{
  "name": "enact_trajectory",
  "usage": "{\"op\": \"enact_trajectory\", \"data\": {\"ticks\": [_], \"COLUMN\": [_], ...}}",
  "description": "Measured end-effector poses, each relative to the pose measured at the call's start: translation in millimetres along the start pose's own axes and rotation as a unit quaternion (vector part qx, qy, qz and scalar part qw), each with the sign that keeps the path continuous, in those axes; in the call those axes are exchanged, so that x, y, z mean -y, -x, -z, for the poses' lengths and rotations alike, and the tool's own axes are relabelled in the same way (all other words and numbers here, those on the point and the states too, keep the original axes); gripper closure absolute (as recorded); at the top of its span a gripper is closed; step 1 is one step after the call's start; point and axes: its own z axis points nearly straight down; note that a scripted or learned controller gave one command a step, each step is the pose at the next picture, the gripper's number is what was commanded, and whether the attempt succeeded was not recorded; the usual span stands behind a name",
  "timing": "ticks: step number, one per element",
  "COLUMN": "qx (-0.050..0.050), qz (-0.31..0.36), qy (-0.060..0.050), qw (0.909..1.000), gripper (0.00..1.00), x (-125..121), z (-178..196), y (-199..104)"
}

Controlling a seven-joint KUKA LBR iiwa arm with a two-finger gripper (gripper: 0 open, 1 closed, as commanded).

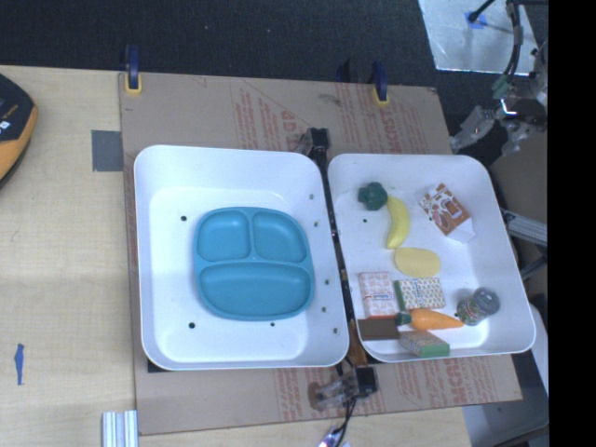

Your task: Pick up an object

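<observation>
Clutter in the right bin [494,250]: banana [398,222] beside green lump [372,195], carrot [433,320] among packets; hand state indiscernible.

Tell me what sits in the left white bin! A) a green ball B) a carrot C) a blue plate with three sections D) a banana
C: the blue divided plate lies alone in the left bin, while the banana, the carrot and the green ball all lie in the right bin.
</observation>
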Motion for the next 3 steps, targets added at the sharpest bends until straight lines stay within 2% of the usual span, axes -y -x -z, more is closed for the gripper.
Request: {"op": "enact_trajectory", "data": {"ticks": [1, 2, 3], "qx": [-0.002, -0.002, 0.000], "qz": [0.003, -0.001, 0.001], "qy": [-0.005, -0.007, 0.004], "qw": [1.0000, 1.0000, 1.0000], "gripper": [0.00, 0.00, 0.00], "x": [-5, 81, -2], "z": [-111, -192, -192], "y": [-56, -89, -97]}}
